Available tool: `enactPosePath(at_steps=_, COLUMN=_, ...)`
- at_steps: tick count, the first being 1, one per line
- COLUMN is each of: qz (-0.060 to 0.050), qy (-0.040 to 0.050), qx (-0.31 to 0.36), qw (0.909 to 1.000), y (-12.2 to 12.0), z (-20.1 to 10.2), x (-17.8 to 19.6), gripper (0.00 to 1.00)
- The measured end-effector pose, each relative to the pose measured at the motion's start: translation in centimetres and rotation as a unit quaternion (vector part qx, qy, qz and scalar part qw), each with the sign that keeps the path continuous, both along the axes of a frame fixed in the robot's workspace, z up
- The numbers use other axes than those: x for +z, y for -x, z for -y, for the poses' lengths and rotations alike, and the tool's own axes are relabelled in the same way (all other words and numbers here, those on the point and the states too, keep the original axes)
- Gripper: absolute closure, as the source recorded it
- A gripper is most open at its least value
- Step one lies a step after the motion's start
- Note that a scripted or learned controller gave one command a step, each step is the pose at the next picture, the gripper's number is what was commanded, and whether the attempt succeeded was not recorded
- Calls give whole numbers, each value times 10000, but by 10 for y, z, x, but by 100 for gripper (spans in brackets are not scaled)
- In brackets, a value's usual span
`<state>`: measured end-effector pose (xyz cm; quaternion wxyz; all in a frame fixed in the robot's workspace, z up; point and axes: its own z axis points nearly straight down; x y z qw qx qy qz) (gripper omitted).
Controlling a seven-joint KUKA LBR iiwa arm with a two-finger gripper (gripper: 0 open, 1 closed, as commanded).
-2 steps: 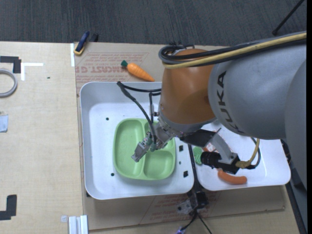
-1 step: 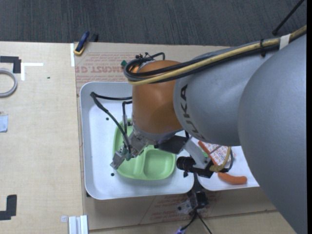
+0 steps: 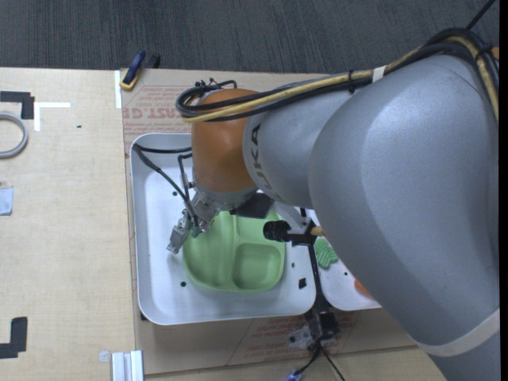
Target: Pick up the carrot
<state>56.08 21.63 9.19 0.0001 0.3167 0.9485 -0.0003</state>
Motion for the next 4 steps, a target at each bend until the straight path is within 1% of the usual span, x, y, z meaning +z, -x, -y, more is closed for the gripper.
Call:
enactPosePath(at_steps=1, qz=1, qy=4, qx=-1716, qw=9852, y=3, z=-10, x=126, gripper=0)
enactPosePath(at_steps=2, qz=-6, qy=2, qx=-777, qw=9970, y=81, z=7, x=53, gripper=0)
enactPosePath(at_steps=3, qz=10, qy=0, qx=523, qw=9986, y=17, z=26, x=123, gripper=0)
enactPosePath(at_steps=4, qz=13, qy=0, qx=852, qw=9964, y=-59, z=-3, x=104, gripper=0)
